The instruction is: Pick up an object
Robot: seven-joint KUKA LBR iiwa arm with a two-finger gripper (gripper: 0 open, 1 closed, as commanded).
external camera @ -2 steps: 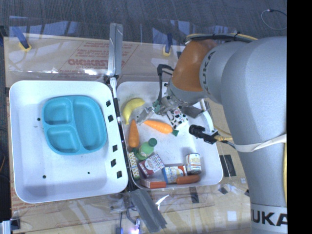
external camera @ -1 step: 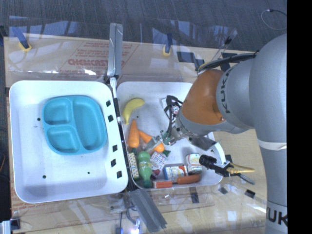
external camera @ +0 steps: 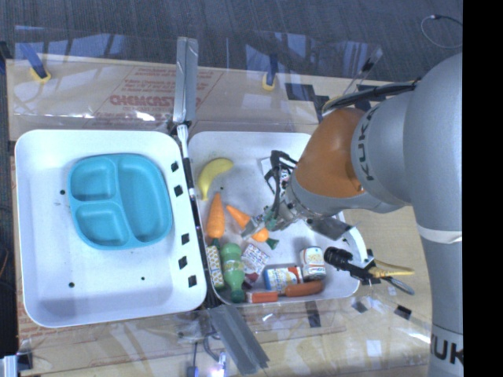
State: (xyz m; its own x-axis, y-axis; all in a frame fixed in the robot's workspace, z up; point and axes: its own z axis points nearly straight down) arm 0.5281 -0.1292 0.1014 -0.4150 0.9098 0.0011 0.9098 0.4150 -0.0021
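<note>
My right bin holds a yellow banana, orange carrots, a green bottle and small cans, lying jumbled.

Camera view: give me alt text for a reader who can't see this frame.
A grey and orange robot arm reaches from the right into the right bin, its end effector low over small carrots among toy food: a banana, a green bottle, cans. The left bin holds a blue divided tray.
</note>
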